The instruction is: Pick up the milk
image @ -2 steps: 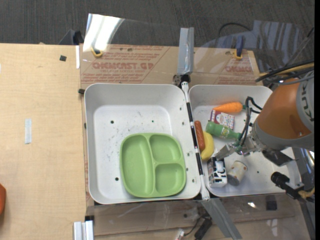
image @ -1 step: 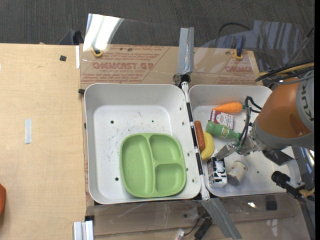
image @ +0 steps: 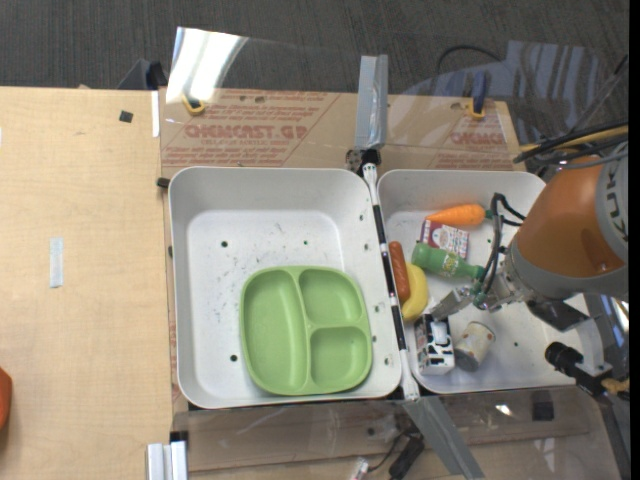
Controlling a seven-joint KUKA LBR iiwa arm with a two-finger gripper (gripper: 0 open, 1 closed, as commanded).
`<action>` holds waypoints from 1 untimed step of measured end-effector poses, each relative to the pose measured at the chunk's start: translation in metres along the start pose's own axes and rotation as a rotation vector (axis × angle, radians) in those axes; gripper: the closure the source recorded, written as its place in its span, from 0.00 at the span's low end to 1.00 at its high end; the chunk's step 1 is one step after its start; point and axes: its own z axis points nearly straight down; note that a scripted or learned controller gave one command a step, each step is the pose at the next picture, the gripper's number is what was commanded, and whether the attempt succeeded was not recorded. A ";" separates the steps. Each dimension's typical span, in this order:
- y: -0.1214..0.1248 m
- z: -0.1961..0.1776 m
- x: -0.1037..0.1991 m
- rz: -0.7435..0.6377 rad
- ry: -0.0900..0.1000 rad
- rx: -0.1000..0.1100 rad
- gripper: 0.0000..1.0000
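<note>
The milk (image: 435,346) is a small black-and-white carton lying near the front left corner of the right bin (image: 520,373). My gripper (image: 470,303) hangs just above and slightly behind it, over the gap between the milk and a small grey cup (image: 477,341). The arm's orange band (image: 575,233) reaches in from the right and hides part of the bin floor.
In the right bin lie a carrot (image: 458,215), a red-and-white carton (image: 444,237), a green bottle (image: 448,261), a hot dog (image: 399,265) and a banana (image: 415,293). The left bin (image: 200,268) holds a green divided plate (image: 306,328).
</note>
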 end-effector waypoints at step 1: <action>0.000 0.000 0.003 -0.032 -0.005 0.000 0.00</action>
